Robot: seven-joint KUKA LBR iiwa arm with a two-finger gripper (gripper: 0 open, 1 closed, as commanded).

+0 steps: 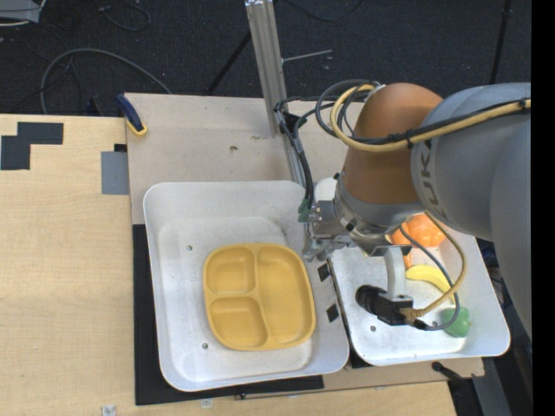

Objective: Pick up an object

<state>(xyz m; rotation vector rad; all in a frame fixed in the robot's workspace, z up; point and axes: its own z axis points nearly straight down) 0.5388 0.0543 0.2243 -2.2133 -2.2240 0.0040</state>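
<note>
Pickable things in far-right part of right bin [486, 343]: orange round object [422, 229], partly hidden under arm; yellow banana-shaped piece [429, 276] just below it in view; small green lump [457, 321] near bin's right front corner, a little apart from banana piece. In left bin [173, 232]: yellow three-compartment plate [258, 295], lying flat, toward bin's right side. Gripper [323, 243] low over seam between the two bins, at right bin's upper left edge, just beside plate's upper right corner, well apart from orange, yellow and green items. Pincer state: cannot tell, hidden by wrist and clutter. Arm [468, 172] grey with orange band, coming in from right, covering much of right bin's back half. Both bins white, shallow, side by side on black mat [143, 319]. Behind bins: pale board [199, 137] with upright aluminium profile post [264, 68] and small blue-and-yellow item [132, 115] at left back corner. Left of bins: light wooden tabletop [61, 276] with black and grey rectangular patches. Dark floor with cables [87, 59] along top.
</note>
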